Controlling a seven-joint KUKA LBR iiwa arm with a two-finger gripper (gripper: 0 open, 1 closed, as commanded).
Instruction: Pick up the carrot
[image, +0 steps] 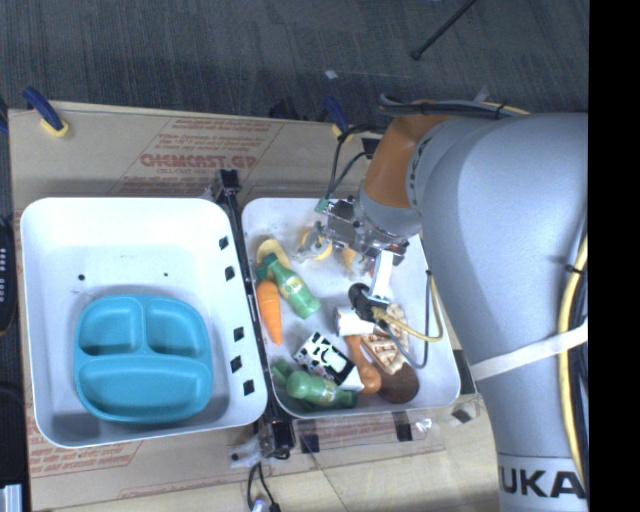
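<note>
- camera view: the carrot (269, 309) lies in the right bin (440, 345), close against its left wall, orange body pointing down the picture and green top toward the far end. a green bottle (296, 290) lies just beside it on the right, near its top, so a grasp has little room on that side.
- the pincer (375, 258) hangs over the far middle of the same bin, apart from the carrot, over a yellow item (270, 249) and other clutter; i cannot tell how its fingers stand, and nothing shows between them.
- the left bin (60, 225) holds a blue divided tray (145, 360), probably the drop place.
- judging by this, the pick is not yet done; the arm needs to shift toward the dividing wall.
</note>
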